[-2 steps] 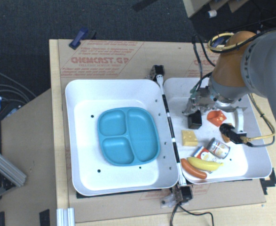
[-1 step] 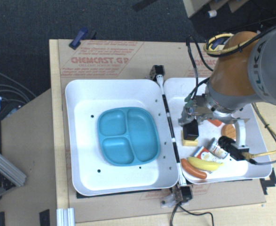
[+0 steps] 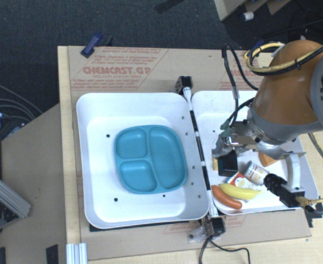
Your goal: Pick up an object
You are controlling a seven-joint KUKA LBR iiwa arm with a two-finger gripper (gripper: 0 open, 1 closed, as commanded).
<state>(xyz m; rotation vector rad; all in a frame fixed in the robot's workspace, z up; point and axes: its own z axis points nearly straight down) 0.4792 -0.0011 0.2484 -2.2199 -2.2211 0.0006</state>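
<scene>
My gripper [image 3: 225, 147] hangs low over the left part of the right bin [image 3: 211, 111], under the grey and orange arm. A small black block [image 3: 227, 163] sits directly below it, touching or nearly touching; I cannot tell whether it is held. Close to the right lies a small can with a white and red label [image 3: 256, 173]. A yellow banana [image 3: 240, 192] and a red sausage [image 3: 228, 199] lie at the bin's front edge. An orange piece [image 3: 267, 160] peeks out from under the arm.
The left bin [image 3: 95, 111] holds a teal divided plate [image 3: 149, 158] in its middle. A black-edged ridge [image 3: 196, 142] separates the two bins. The arm hides the right bin's back right part.
</scene>
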